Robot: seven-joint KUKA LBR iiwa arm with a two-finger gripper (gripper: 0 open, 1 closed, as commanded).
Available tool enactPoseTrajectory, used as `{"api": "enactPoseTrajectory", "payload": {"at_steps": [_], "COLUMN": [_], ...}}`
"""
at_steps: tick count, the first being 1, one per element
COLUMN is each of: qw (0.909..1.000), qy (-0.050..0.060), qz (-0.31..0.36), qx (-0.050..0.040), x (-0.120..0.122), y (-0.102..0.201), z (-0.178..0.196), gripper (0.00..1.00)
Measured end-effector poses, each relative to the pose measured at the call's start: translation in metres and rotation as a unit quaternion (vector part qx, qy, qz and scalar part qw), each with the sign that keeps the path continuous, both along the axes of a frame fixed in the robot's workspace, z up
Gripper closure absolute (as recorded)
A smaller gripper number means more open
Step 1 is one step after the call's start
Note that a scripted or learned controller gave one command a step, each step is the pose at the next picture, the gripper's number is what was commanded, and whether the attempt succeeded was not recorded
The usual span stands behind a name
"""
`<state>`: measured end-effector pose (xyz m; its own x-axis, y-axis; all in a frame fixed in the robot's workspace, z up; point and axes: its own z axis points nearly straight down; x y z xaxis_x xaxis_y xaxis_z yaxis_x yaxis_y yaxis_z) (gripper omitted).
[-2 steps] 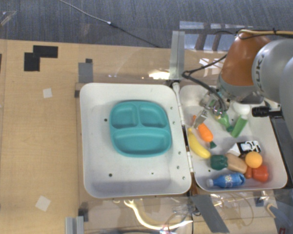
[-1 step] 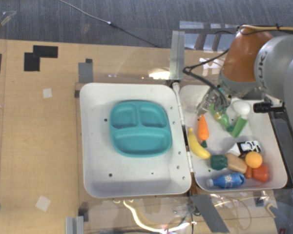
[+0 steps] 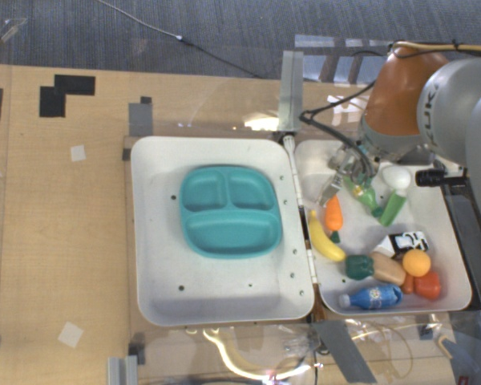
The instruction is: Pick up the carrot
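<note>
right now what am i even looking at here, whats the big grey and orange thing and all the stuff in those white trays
This is one camera fixed above a bench, looking down at a slant. The big grey and orange thing is a robot arm reaching in from the right. Its gripper hangs low over the right bin, just above a small carrot, which lies in the bin and is not held. Around the carrot lie toy foods: a banana, a green bottle, an orange ball and a blue bottle. The left bin holds a teal divided plate. I cannot tell whether the gripper is open.
</note>
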<state>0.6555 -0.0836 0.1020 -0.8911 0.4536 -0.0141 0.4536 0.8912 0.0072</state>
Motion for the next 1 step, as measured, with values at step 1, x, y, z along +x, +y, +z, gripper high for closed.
{"api": "enactPoseTrajectory", "payload": {"at_steps": [1], "qw": [0.9621], "qy": [0.002], "qz": [-0.273], "qx": [0.0034], "x": [-0.0443], "y": [-0.0037], "z": [-0.0135], "gripper": [0.00]}}
